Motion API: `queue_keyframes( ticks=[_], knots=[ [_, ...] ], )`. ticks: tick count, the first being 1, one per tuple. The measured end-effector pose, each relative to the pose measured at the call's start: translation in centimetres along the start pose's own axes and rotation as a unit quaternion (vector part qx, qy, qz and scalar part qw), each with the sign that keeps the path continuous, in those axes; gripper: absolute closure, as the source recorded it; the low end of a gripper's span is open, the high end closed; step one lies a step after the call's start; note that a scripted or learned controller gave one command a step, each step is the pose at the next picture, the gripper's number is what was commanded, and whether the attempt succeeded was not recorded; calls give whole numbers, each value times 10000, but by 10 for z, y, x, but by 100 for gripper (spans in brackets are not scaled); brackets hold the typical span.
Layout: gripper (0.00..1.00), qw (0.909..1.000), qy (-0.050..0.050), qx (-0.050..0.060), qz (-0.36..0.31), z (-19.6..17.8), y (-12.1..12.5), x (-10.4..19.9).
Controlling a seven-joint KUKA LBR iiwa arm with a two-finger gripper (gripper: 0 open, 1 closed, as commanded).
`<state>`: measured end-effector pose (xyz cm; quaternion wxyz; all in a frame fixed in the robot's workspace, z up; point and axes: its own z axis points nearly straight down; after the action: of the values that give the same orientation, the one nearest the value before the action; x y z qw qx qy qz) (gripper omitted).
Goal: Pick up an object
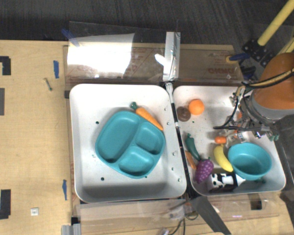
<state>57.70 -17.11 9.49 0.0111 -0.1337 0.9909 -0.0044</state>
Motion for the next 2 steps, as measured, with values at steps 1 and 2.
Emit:
queue_keyframes(
  ticks=[1,2],
  knots=[
    [100,9872,44,-69,-1594,5,87,46],
    [100,9924,9,-37,-1227,-128,120,2]
  ],
)
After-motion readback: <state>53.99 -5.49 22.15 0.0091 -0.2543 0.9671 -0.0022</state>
